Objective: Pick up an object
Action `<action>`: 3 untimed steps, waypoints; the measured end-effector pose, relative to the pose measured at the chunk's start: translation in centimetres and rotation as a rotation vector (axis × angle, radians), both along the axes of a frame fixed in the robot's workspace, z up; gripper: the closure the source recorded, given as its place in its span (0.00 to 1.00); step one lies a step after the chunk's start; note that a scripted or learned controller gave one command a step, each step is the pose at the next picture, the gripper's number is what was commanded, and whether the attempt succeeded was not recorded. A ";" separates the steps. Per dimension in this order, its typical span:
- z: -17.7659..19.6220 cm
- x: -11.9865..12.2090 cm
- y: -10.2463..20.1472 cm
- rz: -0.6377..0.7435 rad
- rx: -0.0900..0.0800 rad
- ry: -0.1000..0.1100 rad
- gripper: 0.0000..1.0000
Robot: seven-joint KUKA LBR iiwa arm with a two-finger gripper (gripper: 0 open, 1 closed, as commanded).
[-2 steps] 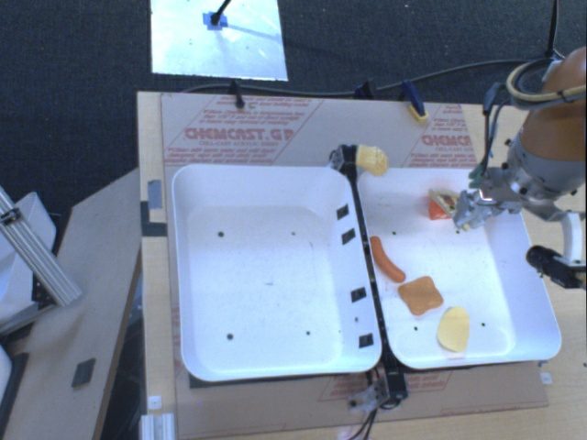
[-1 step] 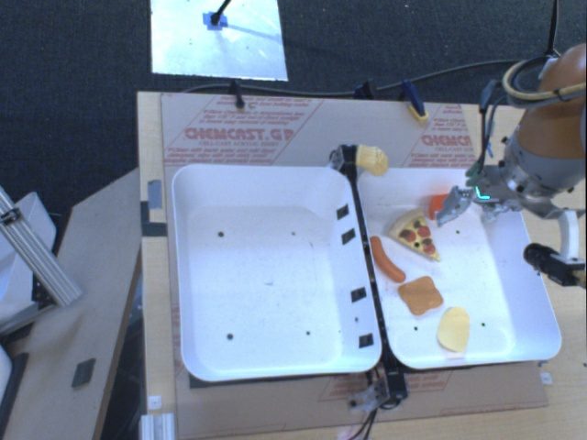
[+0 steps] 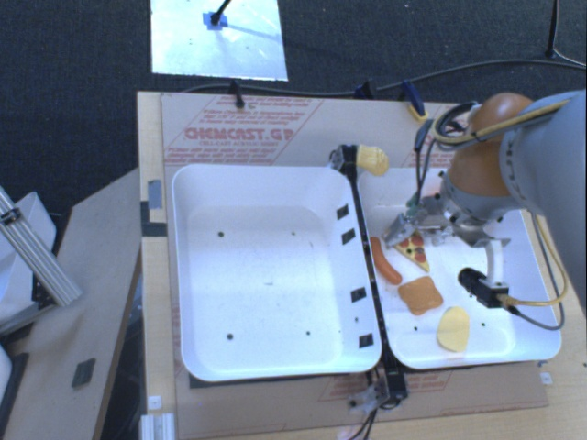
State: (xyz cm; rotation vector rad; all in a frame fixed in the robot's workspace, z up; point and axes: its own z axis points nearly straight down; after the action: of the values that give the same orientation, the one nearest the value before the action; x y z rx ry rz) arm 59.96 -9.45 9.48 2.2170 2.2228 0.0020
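Dark carpet around the desk (image 3: 229, 122), two white bins on it; all the candidates sit in the right bin (image 3: 514, 337). Nearest target is the toy pizza slice (image 3: 415, 250), lying flat near the bin's left wall, with the tool (image 3: 410, 226) directly over its upper end, touching or just above, can't say which. Finger spread is hidden by the wrist, so I cannot tell whether the tool is wide or narrow, and nothing shows clamped in it. Just left of the slice lies a toy sausage (image 3: 386, 259), nearly touching; a toast-like orange piece (image 3: 421, 294) sits below it, a pale yellow chip-shaped piece (image 3: 453, 329) nearer the front rim, and a yellow lump (image 3: 371, 160) rests on the rim at the back. My take: centre on the slice, straddle its narrow width, keep clear of the sausage, close fully before lifting, lift straight up. Left bin (image 3: 197, 273) plays no part.
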 end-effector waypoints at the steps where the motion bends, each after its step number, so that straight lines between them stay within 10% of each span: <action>1: -0.7 4.1 -5.7 -0.002 -0.002 -0.007 0.00; 2: -1.0 4.0 -3.5 0.003 0.000 -0.001 0.00; 3: 0.3 4.2 -3.6 0.005 -0.001 -0.006 1.00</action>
State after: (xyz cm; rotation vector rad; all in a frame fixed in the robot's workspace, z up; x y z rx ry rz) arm 64.19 -13.10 9.80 2.2075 2.2247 0.0076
